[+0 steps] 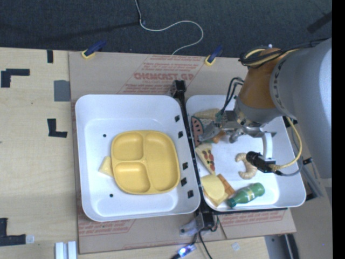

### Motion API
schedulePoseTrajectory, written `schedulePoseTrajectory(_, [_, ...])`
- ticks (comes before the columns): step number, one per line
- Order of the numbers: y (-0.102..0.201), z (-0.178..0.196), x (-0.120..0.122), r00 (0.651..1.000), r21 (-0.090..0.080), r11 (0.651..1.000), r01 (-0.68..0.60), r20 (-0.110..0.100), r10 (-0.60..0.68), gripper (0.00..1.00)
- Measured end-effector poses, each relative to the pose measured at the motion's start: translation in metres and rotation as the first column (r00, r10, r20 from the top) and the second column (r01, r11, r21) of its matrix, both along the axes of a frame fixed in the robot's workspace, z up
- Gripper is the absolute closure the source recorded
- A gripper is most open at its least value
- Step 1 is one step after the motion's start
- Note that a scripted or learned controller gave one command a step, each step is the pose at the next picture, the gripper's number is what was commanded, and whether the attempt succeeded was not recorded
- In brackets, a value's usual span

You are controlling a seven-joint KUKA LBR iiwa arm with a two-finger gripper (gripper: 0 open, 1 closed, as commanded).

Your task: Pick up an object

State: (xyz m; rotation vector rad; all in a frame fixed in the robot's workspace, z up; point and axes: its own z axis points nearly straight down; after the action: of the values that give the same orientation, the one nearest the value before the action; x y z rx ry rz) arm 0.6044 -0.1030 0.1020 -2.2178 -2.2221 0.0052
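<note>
Two shallow white bins (86, 144) sit side by side on the desk. Over the right bin's crowded left edge hangs the pincer (211, 135), its state unreadable, just above a pizza-slice toy (206, 158); open floor lies rightward.

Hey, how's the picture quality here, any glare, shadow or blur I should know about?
Camera view: even, soft lighting; the left bin looks bright white without harsh glare; the yellow tray casts little shadow; the arm at right is large and slightly soft; items under the pincer are small and hard to resolve.
</note>
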Motion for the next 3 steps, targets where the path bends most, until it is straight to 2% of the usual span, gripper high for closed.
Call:
schedulePoseTrajectory(1, [-0.001, -0.017, 0.0, 1.0, -0.002, 1.0, 0.001, 0.004, -0.001, 0.0])
schedulePoseTrajectory(2, [0.001, -0.008, 0.0, 1.0, 0.0, 1.0, -0.001, 0.001, 0.001, 1.0])
schedulePoseTrajectory(3, [0.008, 0.047, 0.008, 1.0, 0.002, 1.0, 0.0, 0.005, 0.0, 1.0])
